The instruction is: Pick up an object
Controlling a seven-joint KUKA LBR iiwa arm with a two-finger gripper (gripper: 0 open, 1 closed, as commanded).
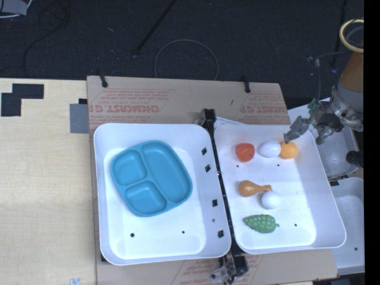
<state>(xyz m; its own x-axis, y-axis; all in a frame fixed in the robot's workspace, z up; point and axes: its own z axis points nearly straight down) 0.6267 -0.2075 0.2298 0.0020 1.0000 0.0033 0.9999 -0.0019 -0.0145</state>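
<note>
The right bin (pixel 309 230) holds a red tomato-like piece (pixel 244 152), a white egg (pixel 269 149), an orange ball (pixel 289 151), an orange drumstick (pixel 254 188), a second white egg (pixel 271 200) and a green bumpy piece (pixel 260 223). My gripper (pixel 309 130) hangs at the bin's far right corner, just above and right of the orange ball. Its fingers are spread apart, one finger (pixel 295 129) pointing down toward the ball, and nothing sits between them.
The left bin (pixel 119 242) carries a blue divided plate (pixel 151 177). A black hinge strip (pixel 217 183) runs between the bins. The arm's orange band (pixel 351 70) stands at the right edge. Cardboard lies under both bins.
</note>
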